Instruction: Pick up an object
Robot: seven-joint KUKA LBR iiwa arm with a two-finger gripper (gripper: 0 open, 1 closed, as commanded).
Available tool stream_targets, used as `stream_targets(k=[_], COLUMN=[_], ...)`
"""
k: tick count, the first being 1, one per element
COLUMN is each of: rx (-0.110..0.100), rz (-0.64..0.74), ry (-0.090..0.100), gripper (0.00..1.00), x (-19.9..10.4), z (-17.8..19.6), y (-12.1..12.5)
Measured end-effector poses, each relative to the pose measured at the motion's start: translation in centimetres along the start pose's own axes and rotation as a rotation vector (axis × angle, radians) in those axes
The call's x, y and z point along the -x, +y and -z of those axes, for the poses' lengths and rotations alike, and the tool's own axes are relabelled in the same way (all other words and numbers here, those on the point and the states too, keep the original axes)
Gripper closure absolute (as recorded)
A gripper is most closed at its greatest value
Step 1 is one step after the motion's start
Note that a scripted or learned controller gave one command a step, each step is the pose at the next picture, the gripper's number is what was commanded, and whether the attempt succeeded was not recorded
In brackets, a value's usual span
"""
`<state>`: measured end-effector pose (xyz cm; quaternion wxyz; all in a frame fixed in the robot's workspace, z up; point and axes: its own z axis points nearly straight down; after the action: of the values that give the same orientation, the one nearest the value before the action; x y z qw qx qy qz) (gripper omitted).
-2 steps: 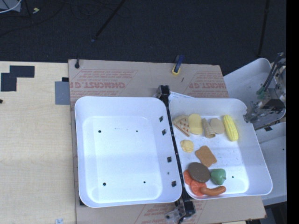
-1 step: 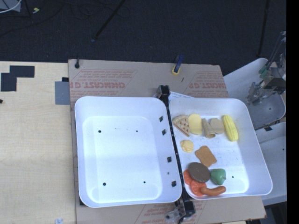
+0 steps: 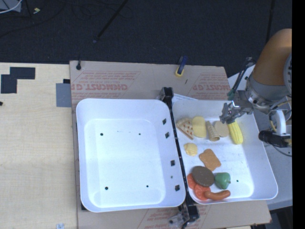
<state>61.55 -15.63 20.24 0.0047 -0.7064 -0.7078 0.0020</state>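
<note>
The right bin (image 3: pixel 259 173) holds toy food: a pizza slice (image 3: pixel 185 127), a pale yellow piece (image 3: pixel 198 126), a tan bread piece (image 3: pixel 218 129), a corn cob (image 3: pixel 235 132), a small yellow piece (image 3: pixel 190 149), an orange cracker (image 3: pixel 209 159), a brown patty (image 3: pixel 203 176), a green pepper (image 3: pixel 222 179) and a red-orange sausage (image 3: pixel 215 194). My gripper (image 3: pixel 229 113) hangs low over the bin's far right part, just above the corn cob and the bread piece. Nothing shows between its fingers.
The left bin (image 3: pixel 86 128) lies beside the right one, split from it by a black divider (image 3: pixel 172 142). Cardboard (image 3: pixel 124 82) lies under both bins. A blue and yellow clamp (image 3: pixel 180 67) sits at the cardboard's far edge.
</note>
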Motion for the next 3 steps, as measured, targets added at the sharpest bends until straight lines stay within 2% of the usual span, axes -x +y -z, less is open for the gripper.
stream_targets(k=[1,2,3], rx=[0.007,0.006,0.026], rz=[-0.001,0.003,0.008], ry=[-0.002,-0.001,0.0], gripper=[1.0,1.0,1.0], x=[0.2,-8.0,-16.6], z=[1.7,-2.9,13.7], y=[0.0,2.9,3.0])
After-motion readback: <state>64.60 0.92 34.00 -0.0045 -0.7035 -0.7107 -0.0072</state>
